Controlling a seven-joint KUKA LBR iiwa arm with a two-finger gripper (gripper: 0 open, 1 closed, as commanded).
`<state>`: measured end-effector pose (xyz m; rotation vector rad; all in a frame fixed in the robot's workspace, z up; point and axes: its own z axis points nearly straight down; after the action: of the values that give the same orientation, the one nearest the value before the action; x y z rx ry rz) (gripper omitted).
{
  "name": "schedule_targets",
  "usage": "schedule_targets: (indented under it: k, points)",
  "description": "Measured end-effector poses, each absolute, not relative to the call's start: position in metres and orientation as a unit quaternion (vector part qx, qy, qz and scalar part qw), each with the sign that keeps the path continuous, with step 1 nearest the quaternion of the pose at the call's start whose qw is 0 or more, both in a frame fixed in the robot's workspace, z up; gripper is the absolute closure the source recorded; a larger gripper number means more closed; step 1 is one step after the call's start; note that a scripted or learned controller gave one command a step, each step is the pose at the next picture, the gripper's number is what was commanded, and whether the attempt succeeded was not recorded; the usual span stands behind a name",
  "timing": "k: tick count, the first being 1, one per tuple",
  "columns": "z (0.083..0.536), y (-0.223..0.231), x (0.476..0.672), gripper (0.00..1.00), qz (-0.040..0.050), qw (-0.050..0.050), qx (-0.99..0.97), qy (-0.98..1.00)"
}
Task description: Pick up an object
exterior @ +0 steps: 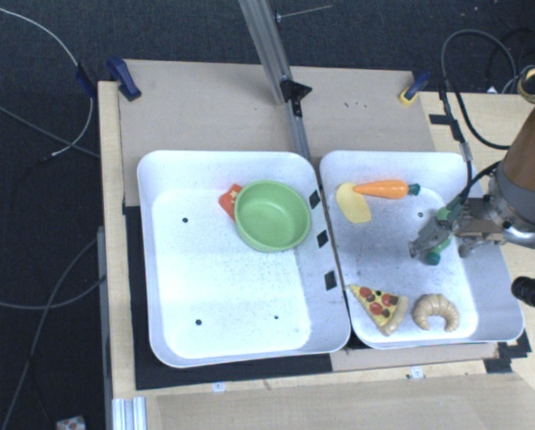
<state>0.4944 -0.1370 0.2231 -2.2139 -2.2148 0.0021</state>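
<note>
My tool [431, 243] is low over the right bin [388, 267], fingers blurred — can't tell how open, nothing visibly held. A small teal thing [433, 257] sits at its tips; contact unclear. So pick not done. Candidates all resting in that bin: carrot [381, 188], pizza slice [377, 305], croissant [436, 312]. Green bowl [271, 214] in left bin [222, 321]. No readable labels.
</note>
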Motion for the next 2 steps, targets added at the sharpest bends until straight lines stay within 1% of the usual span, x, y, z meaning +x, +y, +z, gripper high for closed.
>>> schedule_targets:
  k: [1, 2]
  points:
    - [0.162, -0.143, 0.496, 0.00, 0.0028, 0.008, -0.708, -0.707]
    - [0.116, -0.139, 0.501, 0.00, 0.0024, 0.008, -0.707, -0.707]
